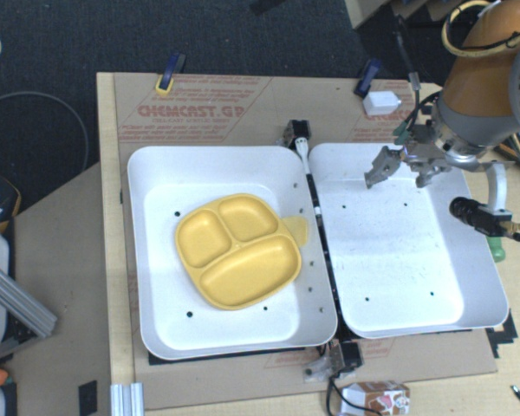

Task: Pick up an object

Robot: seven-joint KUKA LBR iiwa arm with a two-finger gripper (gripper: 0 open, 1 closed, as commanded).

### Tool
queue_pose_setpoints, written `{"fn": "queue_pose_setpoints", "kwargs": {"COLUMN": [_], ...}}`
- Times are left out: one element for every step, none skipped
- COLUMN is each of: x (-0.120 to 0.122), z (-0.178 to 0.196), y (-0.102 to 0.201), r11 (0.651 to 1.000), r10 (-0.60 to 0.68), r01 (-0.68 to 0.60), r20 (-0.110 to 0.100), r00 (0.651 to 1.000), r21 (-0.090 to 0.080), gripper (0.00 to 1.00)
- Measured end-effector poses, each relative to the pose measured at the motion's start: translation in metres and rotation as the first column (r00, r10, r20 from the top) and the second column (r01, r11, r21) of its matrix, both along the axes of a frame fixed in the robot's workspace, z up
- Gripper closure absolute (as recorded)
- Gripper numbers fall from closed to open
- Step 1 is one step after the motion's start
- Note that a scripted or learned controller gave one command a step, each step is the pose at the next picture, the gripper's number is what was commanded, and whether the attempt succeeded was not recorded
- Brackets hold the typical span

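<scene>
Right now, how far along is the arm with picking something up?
Nothing looks done yet. The yellow divided plate lies flat in the left bin, untouched. The gripper hangs over the far end of the right bin, jaws spread with nothing between them. Left to do: cross to the plate, come down, close on it and lift.

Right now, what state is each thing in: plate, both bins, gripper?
Yellow divided plate: lying flat, right side up, in the left bin, untouched.
Left bin: holds the plate.
Right bin: gripper hangs over its far end.
Gripper: open, holding nothing, over the right bin.
</scene>
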State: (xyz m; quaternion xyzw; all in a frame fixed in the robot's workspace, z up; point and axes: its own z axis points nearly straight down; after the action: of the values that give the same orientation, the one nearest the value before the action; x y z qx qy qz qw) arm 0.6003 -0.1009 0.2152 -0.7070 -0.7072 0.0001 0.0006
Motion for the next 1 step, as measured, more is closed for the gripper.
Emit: {"fn": "queue_pose_setpoints", "kwargs": {"x": [-0.0793], "z": [0.045], "y": [0.0245], "r11": [1.0], "r10": [0.0], "r01": [0.0], "r20": [-0.003], "r00": [1.0], "r21": [0.002], "gripper": [0.0]}}
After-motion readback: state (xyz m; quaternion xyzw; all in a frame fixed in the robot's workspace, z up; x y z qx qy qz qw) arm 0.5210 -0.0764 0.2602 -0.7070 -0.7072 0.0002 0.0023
